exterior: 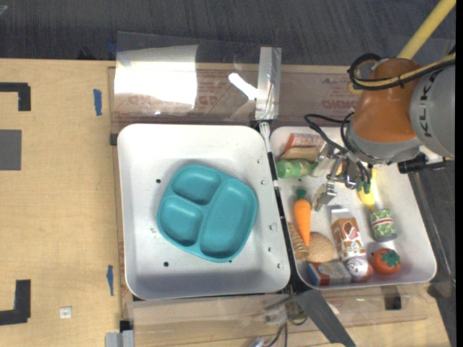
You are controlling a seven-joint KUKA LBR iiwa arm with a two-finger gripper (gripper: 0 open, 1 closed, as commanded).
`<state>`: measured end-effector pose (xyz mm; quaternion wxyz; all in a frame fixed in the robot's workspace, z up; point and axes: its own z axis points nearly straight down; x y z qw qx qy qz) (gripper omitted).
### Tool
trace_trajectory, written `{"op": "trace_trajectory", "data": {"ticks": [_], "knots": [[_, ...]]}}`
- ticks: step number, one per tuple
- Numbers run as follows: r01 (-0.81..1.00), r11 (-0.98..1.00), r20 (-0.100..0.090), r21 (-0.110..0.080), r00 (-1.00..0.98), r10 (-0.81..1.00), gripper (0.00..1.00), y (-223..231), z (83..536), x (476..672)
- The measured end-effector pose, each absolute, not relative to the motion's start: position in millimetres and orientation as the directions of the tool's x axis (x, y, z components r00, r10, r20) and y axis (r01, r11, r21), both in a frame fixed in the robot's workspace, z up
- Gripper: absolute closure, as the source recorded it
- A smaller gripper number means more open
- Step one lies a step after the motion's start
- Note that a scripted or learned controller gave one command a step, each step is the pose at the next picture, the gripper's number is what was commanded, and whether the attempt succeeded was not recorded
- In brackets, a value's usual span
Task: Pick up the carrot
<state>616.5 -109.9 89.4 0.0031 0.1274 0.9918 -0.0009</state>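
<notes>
- The wide tan wooden bench point(51, 215) carries two shallow white bins side by side, with a clear plastic sheet point(195, 85) lying behind them.
- The left white bin point(137, 259) holds a teal plastic plate point(208, 212) with three compartments, set a little askew near its middle.
- The grey arm with the orange band point(387, 110) reaches in from the right and hangs over the back of the right white bin point(419, 244).
- Its metal two-finger gripper point(334, 181) points down and to the left over that bin's back half; the fingers look slightly apart with nothing between them, though the small metal parts are hard to read.
- The orange carrot with a green top point(302, 219) lies in the right bin close to its left wall, lengthwise, green end toward the back, just in front and left of the gripper tips and apart from them.
- Behind it sit a green bottle-like item point(293, 169) and a brown and white packet point(302, 147).
- Beside the carrot, to the right, stands a small white and brown carton point(347, 235).
- A tan bread roll point(320, 249) lies at the carrot's tip.
- Further right are a green and white can point(382, 224), a yellow toy piece point(368, 191) and a red tomato point(385, 260).
</notes>
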Motion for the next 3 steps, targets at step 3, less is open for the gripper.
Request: {"op": "trace_trajectory", "data": {"ticks": [3], "knots": [[0.885,0.466,-0.008,0.005,-0.466,0.885,0.00,-101,89,609.2]]}}
